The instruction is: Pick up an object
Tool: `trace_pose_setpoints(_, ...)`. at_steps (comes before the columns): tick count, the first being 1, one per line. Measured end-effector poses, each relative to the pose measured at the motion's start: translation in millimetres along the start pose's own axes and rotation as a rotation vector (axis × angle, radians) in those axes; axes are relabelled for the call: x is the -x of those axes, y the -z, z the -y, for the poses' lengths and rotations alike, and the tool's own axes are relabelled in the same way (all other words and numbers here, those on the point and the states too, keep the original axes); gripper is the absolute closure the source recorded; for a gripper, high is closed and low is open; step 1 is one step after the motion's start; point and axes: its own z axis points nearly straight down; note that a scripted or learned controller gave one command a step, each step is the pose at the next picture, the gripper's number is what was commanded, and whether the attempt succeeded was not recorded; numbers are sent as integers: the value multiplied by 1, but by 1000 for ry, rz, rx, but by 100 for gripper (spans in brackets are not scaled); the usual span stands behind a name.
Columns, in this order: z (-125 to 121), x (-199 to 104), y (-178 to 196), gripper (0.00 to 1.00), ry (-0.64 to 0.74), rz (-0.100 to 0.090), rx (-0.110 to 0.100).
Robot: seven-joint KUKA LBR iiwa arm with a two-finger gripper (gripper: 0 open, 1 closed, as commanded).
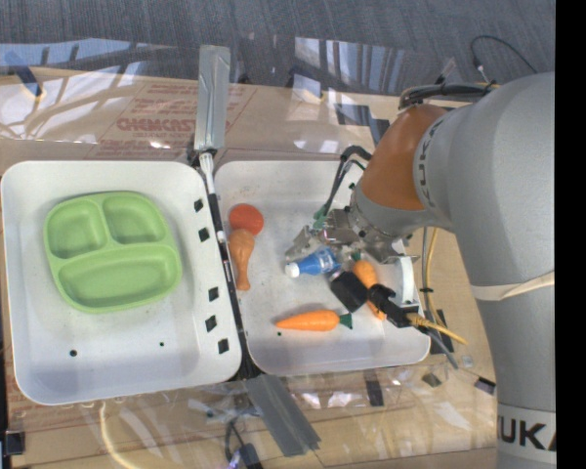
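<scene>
While the grey robot arm with its orange band reaches in from the right and bends over the right shallow white plastic bin, its gripper hangs low above that bin's middle. The left shallow white plastic bin stands side by side with it and bears a light green plastic plate with three compartments, lying flat. In the right bin, an orange toy carrot with a green stub lies near the front wall. A tan-orange toy drumstick lies along the left wall, and a round red-orange toy tomato sits at its far end. A small blue-and-white plastic bottle lies on its side just under the gripper. Whether the claw is open, closed or gripping the bottle cannot be told.
</scene>
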Motion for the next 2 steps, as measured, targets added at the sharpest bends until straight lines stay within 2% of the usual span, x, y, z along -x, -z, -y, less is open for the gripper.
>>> trace_pose_setpoints(1,-1,0,8,100,4,0,-4)
trace_pose_setpoints(2,15,-51,107,100,-82,0,6)
